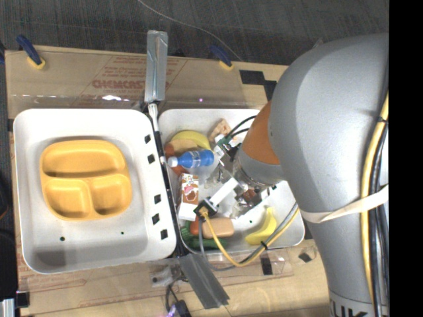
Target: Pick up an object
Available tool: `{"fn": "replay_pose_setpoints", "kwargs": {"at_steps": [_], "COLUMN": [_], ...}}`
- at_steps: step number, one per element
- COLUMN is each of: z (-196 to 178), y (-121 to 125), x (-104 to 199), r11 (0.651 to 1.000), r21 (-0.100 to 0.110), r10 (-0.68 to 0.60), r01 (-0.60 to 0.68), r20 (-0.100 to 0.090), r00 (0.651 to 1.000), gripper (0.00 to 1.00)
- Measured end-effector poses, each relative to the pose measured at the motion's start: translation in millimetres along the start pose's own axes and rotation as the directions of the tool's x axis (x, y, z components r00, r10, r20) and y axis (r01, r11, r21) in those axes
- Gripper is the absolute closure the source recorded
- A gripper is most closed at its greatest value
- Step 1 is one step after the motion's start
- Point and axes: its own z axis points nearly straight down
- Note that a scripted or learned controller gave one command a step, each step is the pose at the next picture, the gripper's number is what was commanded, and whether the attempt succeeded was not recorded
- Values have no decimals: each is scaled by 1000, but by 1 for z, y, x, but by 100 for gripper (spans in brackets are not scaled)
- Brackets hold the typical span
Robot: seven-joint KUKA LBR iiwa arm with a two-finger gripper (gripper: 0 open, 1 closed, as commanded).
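The arm [337, 144] is a thick, rounded body in smooth light grey, its large upper casing bulging like a dome. An orange band [259, 140] rings it above the wrist, followed by a narrower grey wrist section [259, 170]. Yellow cables [378, 150] run along its side, a pale strap [344, 207] crosses the casing, and a white bracket [221, 195] juts out below the wrist.

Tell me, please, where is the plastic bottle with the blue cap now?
The plastic bottle lies on its side in the right bin, near its left wall, just below the yellow round object and left of the arm's wrist.
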Motion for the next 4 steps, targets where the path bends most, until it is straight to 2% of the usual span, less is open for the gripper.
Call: {"fn": "replay_pose_setpoints", "kwargs": {"at_steps": [1, 2, 3, 4], "z": [13, 4, -140, -275], "y": [43, 39, -29, -25], "x": [66, 69, 54, 45], "r11": [976, 979, 958, 949], "r21": [-1, 5, -2, -5], "r10": [218, 206, 288, 317], "r01": [-218, -206, -288, -317], "r20": [5, 9, -8, -8], "r00": [976, 979, 958, 949], "gripper": [0, 100, 100, 100]}}
